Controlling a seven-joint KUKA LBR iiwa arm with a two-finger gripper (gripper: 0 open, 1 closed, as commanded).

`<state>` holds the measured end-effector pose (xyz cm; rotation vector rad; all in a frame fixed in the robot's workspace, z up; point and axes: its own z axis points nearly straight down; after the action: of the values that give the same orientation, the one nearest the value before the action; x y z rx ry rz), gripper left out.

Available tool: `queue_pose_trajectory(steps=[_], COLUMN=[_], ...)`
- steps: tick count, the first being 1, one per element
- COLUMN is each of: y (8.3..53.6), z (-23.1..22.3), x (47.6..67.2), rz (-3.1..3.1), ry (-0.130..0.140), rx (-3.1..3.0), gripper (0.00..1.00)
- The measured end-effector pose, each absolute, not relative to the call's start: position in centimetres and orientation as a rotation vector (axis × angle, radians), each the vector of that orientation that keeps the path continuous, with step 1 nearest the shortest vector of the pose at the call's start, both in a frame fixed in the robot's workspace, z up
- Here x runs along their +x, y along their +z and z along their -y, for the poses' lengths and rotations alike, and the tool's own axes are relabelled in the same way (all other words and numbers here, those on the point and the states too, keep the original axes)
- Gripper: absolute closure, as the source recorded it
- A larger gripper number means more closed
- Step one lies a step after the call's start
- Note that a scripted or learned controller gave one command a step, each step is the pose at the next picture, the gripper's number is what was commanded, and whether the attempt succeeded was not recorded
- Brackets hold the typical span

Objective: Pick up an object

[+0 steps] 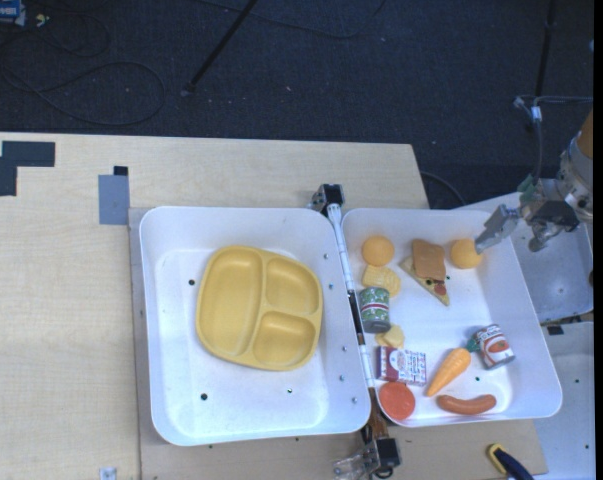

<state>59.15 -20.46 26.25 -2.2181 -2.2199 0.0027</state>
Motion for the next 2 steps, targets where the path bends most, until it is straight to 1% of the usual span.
queue_pose_trajectory(steps=[1,2], y=[15.1,8.8], z=[21.3,21.3], x=[56.2,51.6], rz=[2.219,2.22], ry=[0.003,0.0], rx=[-2.217,-2.219], gripper=[0.0,0.0])
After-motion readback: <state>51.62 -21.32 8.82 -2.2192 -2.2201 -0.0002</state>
